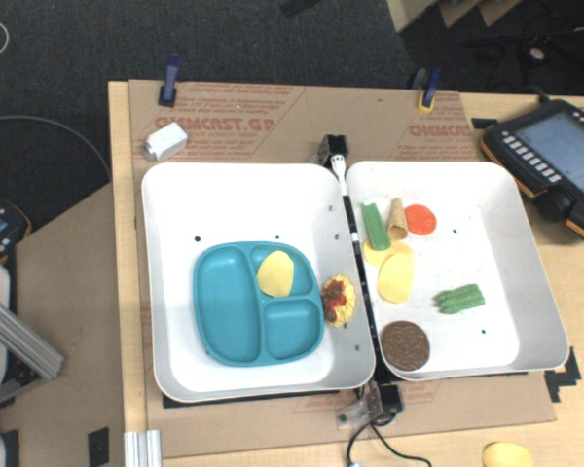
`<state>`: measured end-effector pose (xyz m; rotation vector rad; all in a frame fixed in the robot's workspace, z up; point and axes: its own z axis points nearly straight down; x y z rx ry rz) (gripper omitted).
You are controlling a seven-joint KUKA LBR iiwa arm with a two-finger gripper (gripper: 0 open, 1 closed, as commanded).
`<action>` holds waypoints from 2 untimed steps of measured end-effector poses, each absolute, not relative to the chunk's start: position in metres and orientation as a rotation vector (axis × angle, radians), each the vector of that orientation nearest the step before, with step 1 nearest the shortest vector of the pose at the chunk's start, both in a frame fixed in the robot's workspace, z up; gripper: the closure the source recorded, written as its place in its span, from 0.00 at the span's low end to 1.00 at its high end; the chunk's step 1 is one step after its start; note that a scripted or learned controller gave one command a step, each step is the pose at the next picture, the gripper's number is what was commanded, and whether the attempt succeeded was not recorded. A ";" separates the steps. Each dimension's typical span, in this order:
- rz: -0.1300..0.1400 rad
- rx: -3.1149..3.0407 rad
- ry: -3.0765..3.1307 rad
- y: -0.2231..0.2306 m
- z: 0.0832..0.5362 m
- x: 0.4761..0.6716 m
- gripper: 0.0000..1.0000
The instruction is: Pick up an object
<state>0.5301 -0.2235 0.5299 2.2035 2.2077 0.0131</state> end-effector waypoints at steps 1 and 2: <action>-0.006 2.230 2.224 -0.224 0.435 0.502 1.00; -0.006 2.229 2.225 -0.224 0.361 0.478 1.00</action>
